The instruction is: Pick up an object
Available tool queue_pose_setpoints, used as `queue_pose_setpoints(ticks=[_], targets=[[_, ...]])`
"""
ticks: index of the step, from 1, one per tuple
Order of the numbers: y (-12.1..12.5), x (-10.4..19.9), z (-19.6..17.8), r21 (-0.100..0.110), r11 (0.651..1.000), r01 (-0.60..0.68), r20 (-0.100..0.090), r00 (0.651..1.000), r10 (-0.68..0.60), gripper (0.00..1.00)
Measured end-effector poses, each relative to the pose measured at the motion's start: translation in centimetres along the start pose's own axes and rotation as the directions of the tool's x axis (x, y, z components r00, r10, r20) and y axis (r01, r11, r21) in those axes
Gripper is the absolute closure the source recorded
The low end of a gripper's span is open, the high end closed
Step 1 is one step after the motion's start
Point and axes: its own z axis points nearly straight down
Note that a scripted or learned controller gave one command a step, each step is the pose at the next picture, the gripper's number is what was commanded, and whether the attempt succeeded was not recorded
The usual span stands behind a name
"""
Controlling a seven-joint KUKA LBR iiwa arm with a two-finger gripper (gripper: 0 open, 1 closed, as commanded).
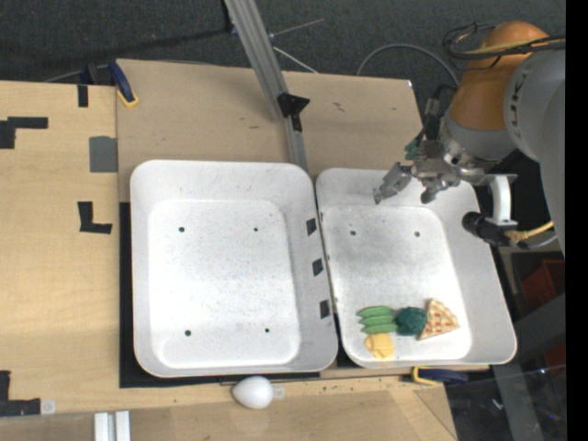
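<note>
Camera view: gripper (405, 184) over right bin (478, 274) far edge, fingers spread wide, holding nothing. Targets clustered at near edge: green pod (375, 317), broccoli (411, 320), pizza slice (440, 320), yellow piece (379, 344). Advice: descend centred over one piece, avoid neighbours. Pod long axis runs left-right; pizza tip points far.

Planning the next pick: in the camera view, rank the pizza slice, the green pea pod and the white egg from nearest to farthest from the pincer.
1. Pizza slice, right bin's near right corner, nearest the pincer.
2. Green pea pod, just left of it.
3. White egg, on the bench below the left bin.
</note>
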Motion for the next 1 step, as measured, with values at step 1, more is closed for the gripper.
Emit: queue_pose_setpoints(ticks=[1], targets=[[0.46, -0.07, 4.52, -0.002, 1.0, 0.0, 0.001, 1.0, 0.0, 0.0]])
